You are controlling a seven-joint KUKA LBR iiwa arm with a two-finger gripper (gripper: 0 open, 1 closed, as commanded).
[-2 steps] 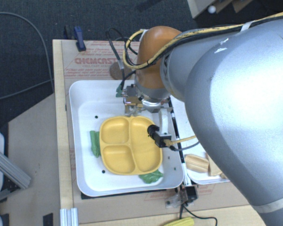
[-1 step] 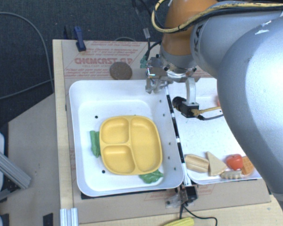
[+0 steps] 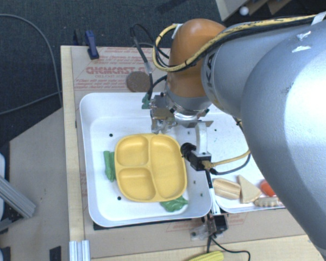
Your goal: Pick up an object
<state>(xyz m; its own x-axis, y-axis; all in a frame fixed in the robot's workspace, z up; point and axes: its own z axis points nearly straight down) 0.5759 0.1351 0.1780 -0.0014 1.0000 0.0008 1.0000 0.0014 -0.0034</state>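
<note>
Nothing lifted yet, judging by how things lie: the yellow divided plate (image 3: 151,166) flat on the floor of the left white bin (image 3: 92,124), a green piece (image 3: 108,165) tucked along its left edge and another green piece (image 3: 175,204) peeking out under its lower right corner. Pincer (image 3: 163,125) lowered into the same bin from the right, hanging just above the plate's upper rim, close to or perhaps touching that rim; impossible to say which from this slant. Open or closed: cannot tell, the tip being small and half hidden under the orange band (image 3: 193,53) and wrist hardware. Nothing visibly between its tips, so no grasp to claim. In the right bin (image 3: 228,206), well apart from the pincer, a few pale wooden blocks (image 3: 234,189) and a small orange bit (image 3: 267,188). Remaining, by this reading: settling on one object, most likely the plate's near rim or a green piece, closing on it, and raising it clear of the bin.
</note>
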